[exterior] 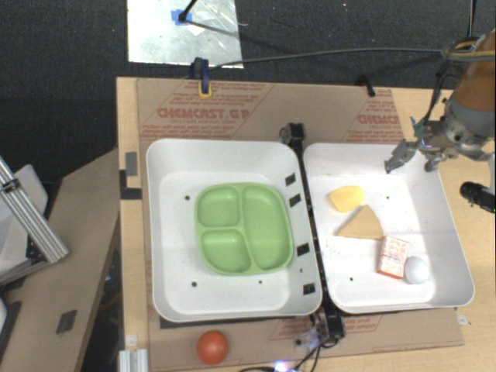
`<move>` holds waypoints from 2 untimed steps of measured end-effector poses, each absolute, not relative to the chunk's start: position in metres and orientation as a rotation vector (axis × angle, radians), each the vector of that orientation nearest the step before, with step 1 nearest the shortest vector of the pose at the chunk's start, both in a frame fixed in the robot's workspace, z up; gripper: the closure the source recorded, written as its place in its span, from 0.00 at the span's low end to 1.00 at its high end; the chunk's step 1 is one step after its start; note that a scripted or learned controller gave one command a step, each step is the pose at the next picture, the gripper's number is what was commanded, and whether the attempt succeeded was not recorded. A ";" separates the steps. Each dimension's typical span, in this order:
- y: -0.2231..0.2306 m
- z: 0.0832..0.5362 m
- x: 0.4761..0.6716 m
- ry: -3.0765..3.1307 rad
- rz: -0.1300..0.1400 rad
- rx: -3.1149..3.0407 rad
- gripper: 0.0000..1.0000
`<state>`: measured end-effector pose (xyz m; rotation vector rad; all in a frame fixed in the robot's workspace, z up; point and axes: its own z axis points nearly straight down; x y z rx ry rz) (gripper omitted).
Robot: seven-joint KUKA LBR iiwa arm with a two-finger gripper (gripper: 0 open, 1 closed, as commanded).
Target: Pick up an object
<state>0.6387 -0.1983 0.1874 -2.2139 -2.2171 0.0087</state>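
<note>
The arm (473, 99) is grey and rounded, with an orange band above the wrist. Below the wrist sits a darker grey metal gripper (415, 155) with angular parts. Thin dark cables run along the arm's upper part.

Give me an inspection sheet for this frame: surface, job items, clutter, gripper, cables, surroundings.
Surface: two shallow white bins, left bin, right bin, on a printed cardboard sheet.
Job's things: right bin holds a yellow rounded piece, tan wedge, small red-and-white carton, white ball.
Clutter: green four-compartment tray in left bin; orange ball outside, on the bench edge.
Gripper: two-finger gripper above the right bin's far right corner, holding nothing.
Cables: black cable across the back.
Surroundings: foil-like sheet, blue clamp.
</note>
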 end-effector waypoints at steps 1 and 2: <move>-0.198 0.195 0.642 -2.227 -0.002 -2.218 0.00; -0.202 0.133 0.642 -2.223 0.002 -2.218 0.00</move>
